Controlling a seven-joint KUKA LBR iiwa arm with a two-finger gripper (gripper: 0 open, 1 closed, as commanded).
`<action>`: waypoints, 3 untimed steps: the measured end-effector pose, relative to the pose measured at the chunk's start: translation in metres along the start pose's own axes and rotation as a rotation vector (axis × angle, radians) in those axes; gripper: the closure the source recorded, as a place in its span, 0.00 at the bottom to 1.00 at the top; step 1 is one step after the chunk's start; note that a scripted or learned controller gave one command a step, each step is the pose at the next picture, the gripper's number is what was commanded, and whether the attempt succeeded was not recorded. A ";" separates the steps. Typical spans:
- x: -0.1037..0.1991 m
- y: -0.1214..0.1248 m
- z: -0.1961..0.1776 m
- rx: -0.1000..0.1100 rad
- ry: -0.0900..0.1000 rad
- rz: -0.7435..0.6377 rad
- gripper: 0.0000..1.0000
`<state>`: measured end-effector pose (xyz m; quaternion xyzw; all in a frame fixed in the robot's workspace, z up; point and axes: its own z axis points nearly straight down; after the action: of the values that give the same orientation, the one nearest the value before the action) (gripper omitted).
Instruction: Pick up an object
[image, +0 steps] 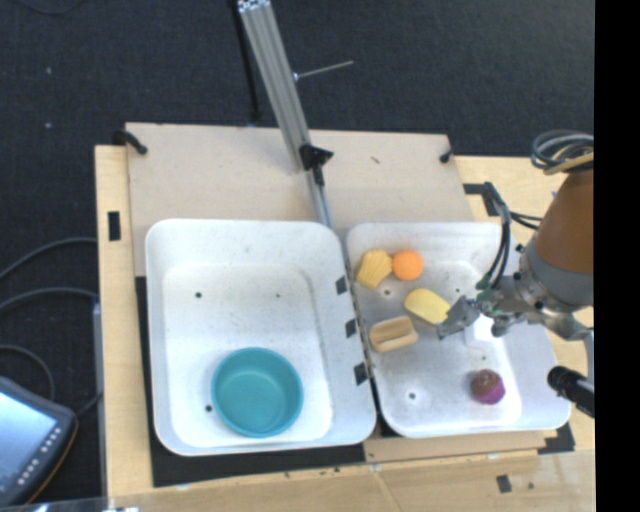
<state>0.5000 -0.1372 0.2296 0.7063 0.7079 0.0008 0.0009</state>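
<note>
Gripper (468, 318) sits low inside the right bin (440, 425), just right of a yellow lemon-shaped piece (427, 305); whether it grips anything cannot be told from this angle. Nearby lie a tan block (391, 334), an orange ball (407, 265), a second yellow piece (373, 268) and a purple ball (487, 386). Left bin (180, 250) contains a teal bowl (256, 391).

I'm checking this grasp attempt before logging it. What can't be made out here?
- Gripper, camera view: small and blurred, so its state and any contact with the yellow object are unclear.
- Arm: cut off by the right edge.
- Purple object: too small to identify.
</note>
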 end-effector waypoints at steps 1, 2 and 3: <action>0.000 0.000 0.000 0.000 0.000 0.001 0.00; -0.009 0.000 0.045 0.005 -0.001 0.003 0.00; -0.014 0.000 0.089 0.005 -0.001 0.003 0.00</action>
<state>0.4998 -0.1510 0.1410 0.7074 0.7068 -0.0014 -0.0008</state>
